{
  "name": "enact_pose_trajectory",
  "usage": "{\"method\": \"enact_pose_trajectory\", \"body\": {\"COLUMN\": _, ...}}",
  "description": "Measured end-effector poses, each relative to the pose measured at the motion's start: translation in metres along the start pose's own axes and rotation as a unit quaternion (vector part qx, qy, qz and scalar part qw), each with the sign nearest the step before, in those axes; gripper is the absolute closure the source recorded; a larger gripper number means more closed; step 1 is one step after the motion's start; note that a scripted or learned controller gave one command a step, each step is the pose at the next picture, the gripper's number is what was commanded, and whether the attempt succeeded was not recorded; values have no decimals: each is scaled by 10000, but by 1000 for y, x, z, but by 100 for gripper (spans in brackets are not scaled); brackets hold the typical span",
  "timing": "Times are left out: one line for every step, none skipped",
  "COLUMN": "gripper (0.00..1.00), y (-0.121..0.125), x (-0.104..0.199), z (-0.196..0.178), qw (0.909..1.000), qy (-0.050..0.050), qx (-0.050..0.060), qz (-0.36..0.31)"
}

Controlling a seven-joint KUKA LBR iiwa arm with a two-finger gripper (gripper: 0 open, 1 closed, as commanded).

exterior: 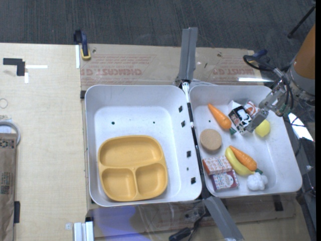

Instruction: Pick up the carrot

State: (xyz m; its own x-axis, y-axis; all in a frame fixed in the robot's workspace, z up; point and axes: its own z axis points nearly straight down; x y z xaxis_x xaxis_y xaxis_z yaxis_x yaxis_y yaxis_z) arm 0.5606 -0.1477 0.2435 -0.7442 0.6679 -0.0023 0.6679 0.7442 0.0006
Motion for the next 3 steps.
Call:
{"method": "enact_pose_trajectory", "body": {"gripper": 0, "y": -25, "x": 43, "z": 118, "qw": 9944, "qy": 15, "qx": -1, "qz": -1053}}
{"method": "enact_pose_trajectory", "body": {"gripper": 0, "y": -32, "x": -1, "z": 94, "qw": 9998, "qy": 2, "qx": -1, "qz": 183}}
{"method": "enact_pose_trajectory", "body": {"gripper": 0, "y": 8, "x": 5, "z": 109, "qw": 9986, "qy": 8, "qx": 2, "qz": -523}}
